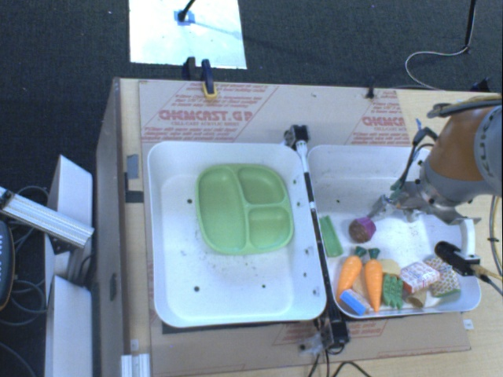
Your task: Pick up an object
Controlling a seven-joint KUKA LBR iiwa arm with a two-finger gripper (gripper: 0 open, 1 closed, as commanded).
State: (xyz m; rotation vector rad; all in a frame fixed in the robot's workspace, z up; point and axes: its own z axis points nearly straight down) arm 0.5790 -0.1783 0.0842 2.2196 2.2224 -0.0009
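Note:
My gripper (391, 205) hangs low over the right bin (346, 167), below the grey arm with its orange band (465, 154). A purple round toy vegetable (361, 229) lies just left of and below the gripper, a small gap apart. Further toward the front of the bin lie two orange carrots (349, 274) (372, 283), a green strip (330, 237), a blue piece (354, 302), a red and white box (419, 276) and a checkered piece (445, 278). Nothing shows between the gripper's fingers.
The left bin (169, 210) holds a green divided plate (244, 208). A dark divider rail (310, 203) runs between the two bins. The back half of the right bin is bare white floor.

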